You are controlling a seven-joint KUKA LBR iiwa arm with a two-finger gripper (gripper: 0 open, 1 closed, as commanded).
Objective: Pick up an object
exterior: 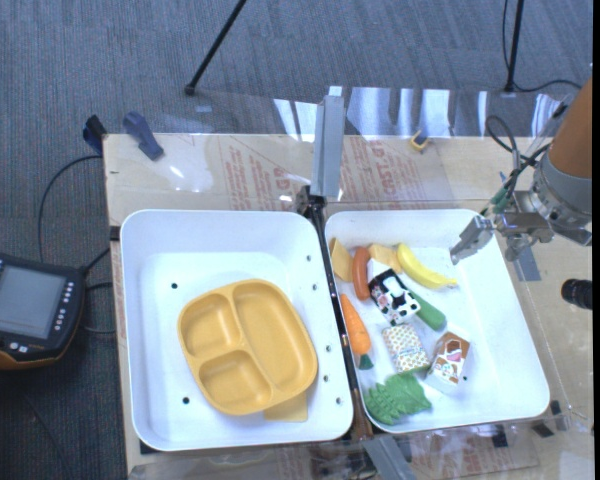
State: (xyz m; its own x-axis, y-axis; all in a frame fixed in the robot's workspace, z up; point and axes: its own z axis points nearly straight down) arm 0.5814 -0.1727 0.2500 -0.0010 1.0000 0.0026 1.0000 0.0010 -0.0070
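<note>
Banana (425, 267) lies in the right bin (525, 358), near its upper middle — just left of and below the gripper (492, 236), its long axis slanting down to the right. The 2 fingers are spread wide, holding nothing.

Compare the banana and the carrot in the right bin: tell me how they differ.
The banana is yellow and curved; the carrot is orange, straight and tapers to a point.
The banana lies near the bin's far right side, close to the gripper; the carrot lies along the left wall of the right bin.
The banana runs slantwise across the bin; the carrot runs nearly front to back.
Both are toy foods lying flat, untouched by the gripper.
</note>
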